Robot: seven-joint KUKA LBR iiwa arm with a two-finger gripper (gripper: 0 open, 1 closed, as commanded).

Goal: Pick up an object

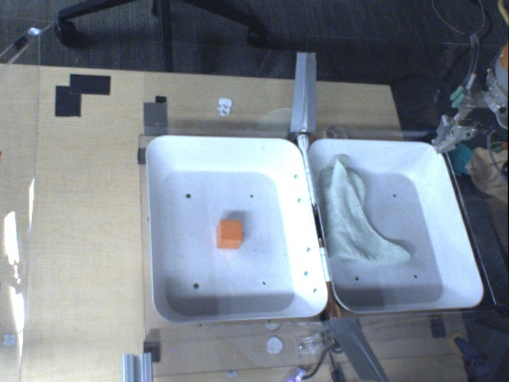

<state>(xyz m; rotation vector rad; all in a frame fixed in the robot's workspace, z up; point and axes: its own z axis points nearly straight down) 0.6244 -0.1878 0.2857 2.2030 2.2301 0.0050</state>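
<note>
Two white bins side by side on the bench (79,213): small orange block (230,234) lying near the middle of the left bin (163,213), pale cloth (354,213) crumpled along the left side of the right bin (445,245). Pincer (452,132) up beyond the right bin's far right corner, well apart from both things, too cluttered to tell whether open or closed. Nothing lifted, judging by this; approach, descent, grasp and lift all left to do.

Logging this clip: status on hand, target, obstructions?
Hand at right bin's far corner, holding nothing. Orange cube alone in left bin. Pale cloth in right bin. Nothing blocking.
</note>
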